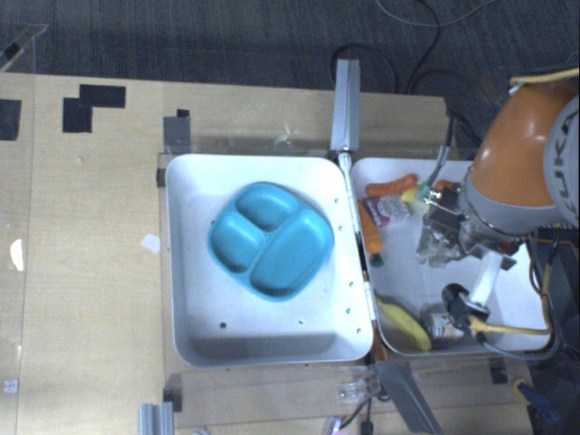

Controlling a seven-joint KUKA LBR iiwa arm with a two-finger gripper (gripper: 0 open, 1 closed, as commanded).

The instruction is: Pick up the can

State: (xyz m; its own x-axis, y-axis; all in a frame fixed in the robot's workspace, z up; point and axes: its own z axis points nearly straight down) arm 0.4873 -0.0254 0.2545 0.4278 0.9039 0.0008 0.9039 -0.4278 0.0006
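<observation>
the claw (pixel 441 243) is hovering over the right bin (pixel 399 175) at mid-right of the frame, can't tell how it's set. the can (pixel 444 325) is lying at the bin's lower edge, beside a banana (pixel 404 324).

Light is even and fairly bright, coming from overhead. The left bin (pixel 190 270) washes out near-white, with a soft shadow along its lower inside wall. Mild sheen on the blue tray (pixel 272 240), and a small glare patch on the table (pixel 82 243) at the left edge. My arm (pixel 521 166) on the right is soft and blurred. Right-bin clutter is low-res and hard to resolve. The dark floor at the top is grainy.
</observation>
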